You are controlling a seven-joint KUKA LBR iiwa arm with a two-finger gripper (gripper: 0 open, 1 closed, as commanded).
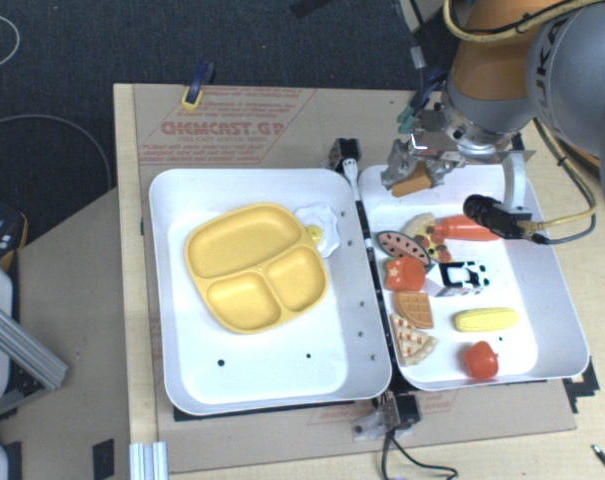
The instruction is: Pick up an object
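Camera view, items listed near to far.

Right bin [560, 313], near end: red tomato [481, 360]; waffle wedge [412, 345]; yellow corn cob [485, 319], long axis across the bin.

Right bin, middle: square cracker [414, 308]; black-and-white cow figure [466, 277]; red strawberry-like piece [403, 273].

Right bin, far part: carrot [465, 230], long axis across the bin, lying toward the viewer from the claw; dark oval slice [394, 243] beside it.

Left bin [172, 298]: yellow divided plate [254, 266], a small white-and-yellow piece [317, 230] touching its far right rim.

Claw [414, 175]: at the far left corner of the right bin, low over the floor, a small orange-brown piece [412, 183] at its tips. Whether the claw is clenched or released cannot be told, nor whether that piece is gripped.

Judgement: the orange-brown piece is the nearest candidate, directly under the claw; every other item lies nearer the viewer.

Tabletop [232, 118]: cardboard sheet beyond the bins.
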